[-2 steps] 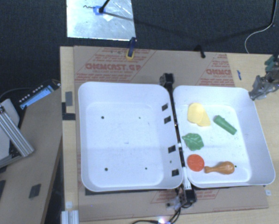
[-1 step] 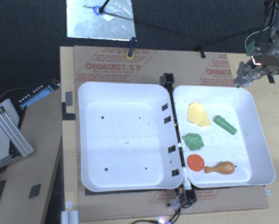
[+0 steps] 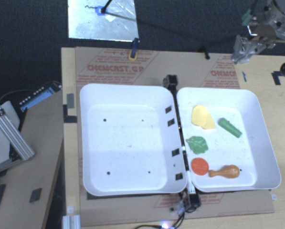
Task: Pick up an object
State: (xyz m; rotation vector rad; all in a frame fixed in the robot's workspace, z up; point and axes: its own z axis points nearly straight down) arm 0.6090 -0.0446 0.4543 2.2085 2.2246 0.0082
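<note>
The arm is cut off by the top right corner of the frame, so that little more than the gripper [image 3: 241,51] is seen, raised above the far right part of the bench [image 3: 190,63]; whether it is open or closed cannot be told, and nothing is seen held in it. In the right bin [image 3: 264,128], well apart from and nearer than the gripper, five objects are laid: a yellow lump [image 3: 202,117], a green stick [image 3: 229,127], a green leafy piece [image 3: 197,144], a red disc [image 3: 199,166] and a brown drumstick [image 3: 225,171], the last two just beside each other. The left bin [image 3: 128,140] is shown beside it.
</note>
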